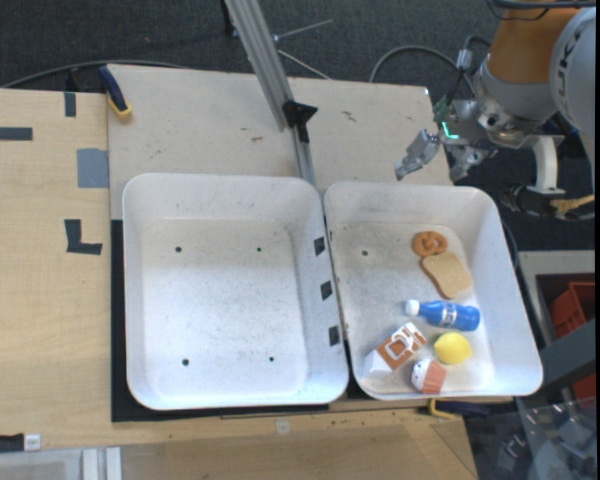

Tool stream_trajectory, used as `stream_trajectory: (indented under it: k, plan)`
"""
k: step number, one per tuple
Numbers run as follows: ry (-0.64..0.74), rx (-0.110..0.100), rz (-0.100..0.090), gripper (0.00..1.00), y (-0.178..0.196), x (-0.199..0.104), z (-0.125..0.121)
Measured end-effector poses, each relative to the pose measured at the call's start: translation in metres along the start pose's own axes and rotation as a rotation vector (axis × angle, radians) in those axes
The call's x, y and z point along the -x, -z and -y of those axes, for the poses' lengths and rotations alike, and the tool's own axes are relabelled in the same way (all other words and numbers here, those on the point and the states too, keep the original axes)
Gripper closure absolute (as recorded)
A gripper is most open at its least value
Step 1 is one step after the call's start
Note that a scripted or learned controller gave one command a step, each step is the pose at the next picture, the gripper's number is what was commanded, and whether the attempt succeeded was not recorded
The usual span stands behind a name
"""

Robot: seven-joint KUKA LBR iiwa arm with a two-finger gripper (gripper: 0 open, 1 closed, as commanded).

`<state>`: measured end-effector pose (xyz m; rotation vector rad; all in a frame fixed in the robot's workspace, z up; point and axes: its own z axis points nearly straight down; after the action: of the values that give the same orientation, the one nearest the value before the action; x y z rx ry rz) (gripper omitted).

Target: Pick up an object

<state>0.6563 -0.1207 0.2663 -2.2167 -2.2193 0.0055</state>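
Nearest the camera, along the front edge of the right bin [500, 230], a small jar with an orange-red lid [427, 374] lies on its side. Just left of it sits a little brown and white carton [399, 347], tilted, close to the front left corner of that bin. A yellow ball [453, 349] rests just beside the jar, a bit further back and toward the right wall. Behind the ball a blue bottle with a white cap [443, 314] lies flat, its cap pointing left toward the middle of the bin. Further back a tan slab shaped like a slice of bread [448, 274] lies slanted, and touching its far end is a small orange-brown pretzel [430, 242]. All six things sit in the right half of the right bin, none of them between any fingers.

The left bin [140, 298] stands beside it, their inner walls touching along the middle of the bench [200, 118].

Past the far edge of the right bin, over the far right corner of the bench, the gripper [432, 154] hangs above the surface, well apart from the things in the bin. Its fingers look spread, with nothing between them. Behind it rises the grey arm with its orange band [540, 28]. A slanted metal rail [265, 53] crosses the far side of the bench, and a blue and yellow clamp [115, 93] sits at the far left corner.
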Motion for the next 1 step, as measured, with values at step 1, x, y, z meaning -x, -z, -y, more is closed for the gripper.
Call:
stream_trajectory:
  k: [1]
  plan:
    - [0.002,0.004,0.002,0.00,0.0029,0.0000,-0.0007]
